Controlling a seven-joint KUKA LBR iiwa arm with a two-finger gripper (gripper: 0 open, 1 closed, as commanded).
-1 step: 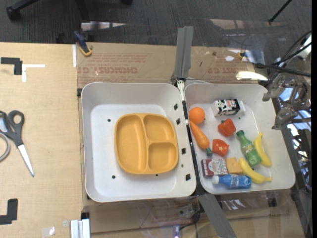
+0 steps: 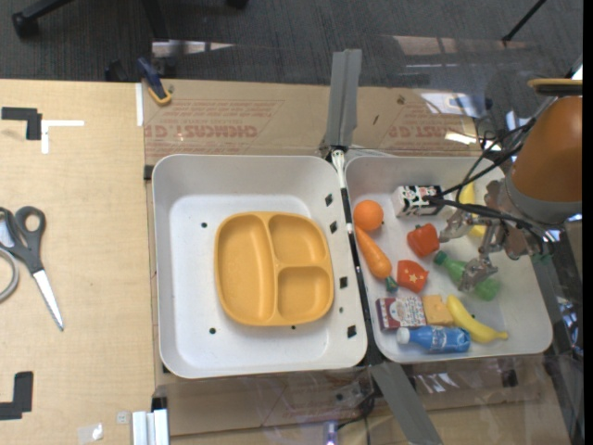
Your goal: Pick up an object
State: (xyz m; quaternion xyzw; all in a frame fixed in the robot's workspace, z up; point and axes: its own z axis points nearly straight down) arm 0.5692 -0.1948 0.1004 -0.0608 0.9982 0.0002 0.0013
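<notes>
The tool (image 2: 481, 272) hangs just above the green bottle (image 2: 468, 275), its opening indiscernible; it should descend squarely, clear of the banana (image 2: 475, 318) below.

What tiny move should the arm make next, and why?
Probably sink a little straight down: the gripper hovers over the green toy in the right bin, and nothing visibly sits between its jaws yet.
</notes>
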